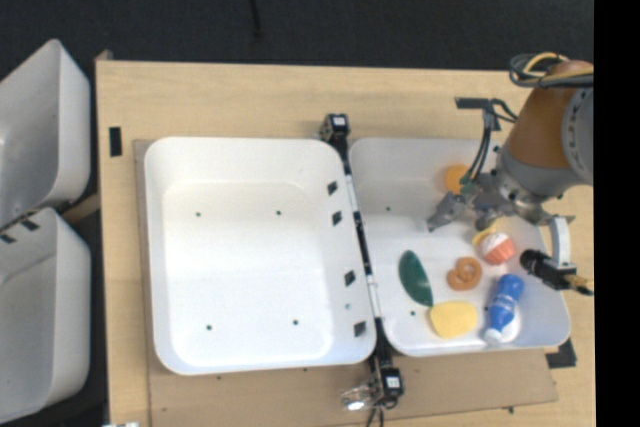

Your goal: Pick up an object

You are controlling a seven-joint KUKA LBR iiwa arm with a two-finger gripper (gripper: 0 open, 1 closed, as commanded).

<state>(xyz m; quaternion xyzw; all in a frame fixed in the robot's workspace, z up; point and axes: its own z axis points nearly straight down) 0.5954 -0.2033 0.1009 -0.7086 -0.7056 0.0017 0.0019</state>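
From the camera view we count two white bins on the worktop (120, 215): the left bin (250, 250) and the right bin (400, 170). In the right bin lie six things: an orange ball (455, 179) at 12 o'clock, a cream and orange piece (494, 247), an orange ring (464, 273), a green leaf shape (415, 277), a yellow lump (453, 319) and a blue and white bottle (503, 306) at 5 o'clock. The jaws (450, 211) hang over the right bin beside the ball; we cannot tell how far apart they stand. Cables cross the arm (545, 140).
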